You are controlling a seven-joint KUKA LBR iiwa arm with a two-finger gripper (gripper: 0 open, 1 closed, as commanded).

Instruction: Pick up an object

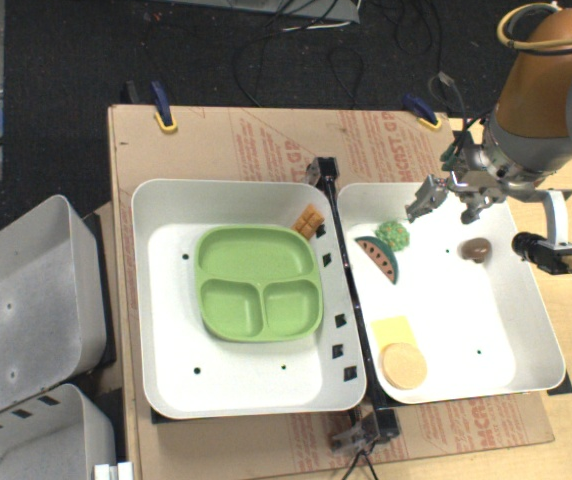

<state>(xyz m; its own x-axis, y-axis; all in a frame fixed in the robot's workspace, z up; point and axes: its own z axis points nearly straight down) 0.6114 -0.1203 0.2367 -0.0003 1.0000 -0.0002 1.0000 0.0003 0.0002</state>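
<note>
In the camera view, the hand [452, 200] hangs over the far part of the right bin [526, 318], its two fingers spread apart with nothing between them. Just below and toward the arm's side lies a small brown object [477, 250] on the bin floor, apart from the fingertips. On the hand's other side, near the bin's left wall, sit a green broccoli piece [394, 234] touching a watermelon slice [377, 257]. Well nearer the camera lie a yellow square [391, 330] and a tan round cookie [404, 365], touching. Beyond the divider, the left bin [166, 368] holds a green divided plate [260, 283] and a small orange piece [310, 222]. Both bins rest on the surface [226, 133].
</note>
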